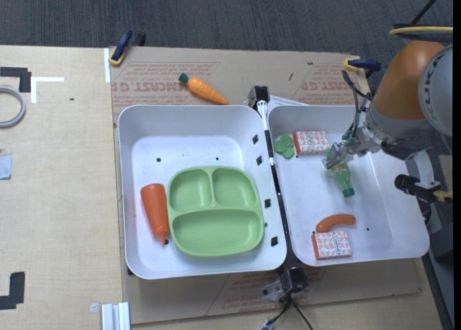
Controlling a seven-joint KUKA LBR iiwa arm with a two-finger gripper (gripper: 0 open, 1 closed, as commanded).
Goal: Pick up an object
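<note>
The arm comes in from the right and hangs over the right bin [403, 246], its gripper [337, 157] low above the middle of that bin's floor, slightly toward the far wall. Whether the gripper is wide, narrow or clamped on anything cannot be told from this slanted view. A green bottle-like object [343, 179] lies tilted directly under and just in front of it, touching or nearly touching the tool; it cannot be made out as lifted. Near the far-left corner of the same bin sit a green round piece [285, 145] against the dividing wall and a small red-and-white box [311, 141] just beside it. Toward the near edge lie an orange sausage-shaped piece [336, 222] and, just nearer, a second red-and-white box [332, 245] close to the near wall. The right half of this bin's floor is bare, leaving open room between the bottle and the right wall. The left bin [133, 177] holds a green divided plate [216, 212] that covers most of its near half, with an orange cylinder [154, 210] lying between the plate and the left wall; the far strip of its floor is open. A toy carrot [204, 89] lies on the bench just beyond the left bin's far edge.
</note>
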